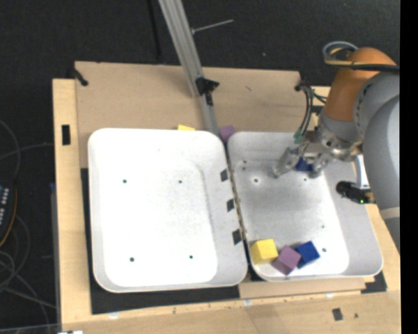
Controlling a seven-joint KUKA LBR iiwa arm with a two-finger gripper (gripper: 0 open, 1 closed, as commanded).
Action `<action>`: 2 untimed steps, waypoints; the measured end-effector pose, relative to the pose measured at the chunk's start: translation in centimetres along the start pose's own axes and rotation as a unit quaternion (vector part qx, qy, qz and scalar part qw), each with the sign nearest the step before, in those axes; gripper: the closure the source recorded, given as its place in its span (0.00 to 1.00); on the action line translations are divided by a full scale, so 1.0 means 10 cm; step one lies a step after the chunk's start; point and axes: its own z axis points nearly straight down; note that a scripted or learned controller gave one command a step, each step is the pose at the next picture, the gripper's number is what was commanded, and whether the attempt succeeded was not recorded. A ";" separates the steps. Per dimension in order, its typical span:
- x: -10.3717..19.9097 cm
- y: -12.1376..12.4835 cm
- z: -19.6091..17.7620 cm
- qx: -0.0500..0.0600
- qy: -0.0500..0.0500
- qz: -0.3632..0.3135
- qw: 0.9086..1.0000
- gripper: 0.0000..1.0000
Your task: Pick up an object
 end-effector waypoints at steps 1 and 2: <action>0.00 0.00 0.00 0.000 0.000 -0.001 1.000 0.00; -0.04 0.01 0.00 -0.002 0.002 0.000 1.000 0.00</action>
